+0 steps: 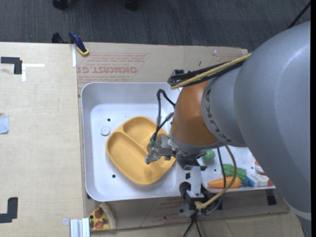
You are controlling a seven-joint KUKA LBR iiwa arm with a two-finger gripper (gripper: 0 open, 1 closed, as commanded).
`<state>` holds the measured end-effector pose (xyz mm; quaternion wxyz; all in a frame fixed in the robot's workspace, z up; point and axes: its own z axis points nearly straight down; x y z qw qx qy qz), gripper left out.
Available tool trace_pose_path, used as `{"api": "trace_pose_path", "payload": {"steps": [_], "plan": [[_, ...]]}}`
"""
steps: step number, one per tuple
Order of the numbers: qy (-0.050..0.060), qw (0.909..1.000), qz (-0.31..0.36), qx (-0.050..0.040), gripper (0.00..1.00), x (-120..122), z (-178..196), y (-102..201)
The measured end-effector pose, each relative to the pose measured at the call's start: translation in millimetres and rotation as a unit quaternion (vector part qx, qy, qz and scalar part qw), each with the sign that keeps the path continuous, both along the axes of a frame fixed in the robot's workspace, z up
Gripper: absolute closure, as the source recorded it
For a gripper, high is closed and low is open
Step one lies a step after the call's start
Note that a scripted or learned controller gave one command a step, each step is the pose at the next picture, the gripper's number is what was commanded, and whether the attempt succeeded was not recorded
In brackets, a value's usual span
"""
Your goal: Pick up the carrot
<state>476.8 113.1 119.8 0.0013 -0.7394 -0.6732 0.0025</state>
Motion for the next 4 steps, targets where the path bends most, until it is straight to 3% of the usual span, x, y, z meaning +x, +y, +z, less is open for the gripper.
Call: {"api": "trace_pose_path", "payload": {"steps": [1,2,3,4], "plan": [[0.0,1.0,-0.003,-0.0005,1.0,1,9,-2],[-0.002,0.9687,-0.248,-0.0012,1.0,2,71,-45],[-0.001,0.9227,-0.386,-0.0028,1.0,0,47,41],[-0.002,0.86,-0.51,-0.0021,1.0,1,53,115]]}}
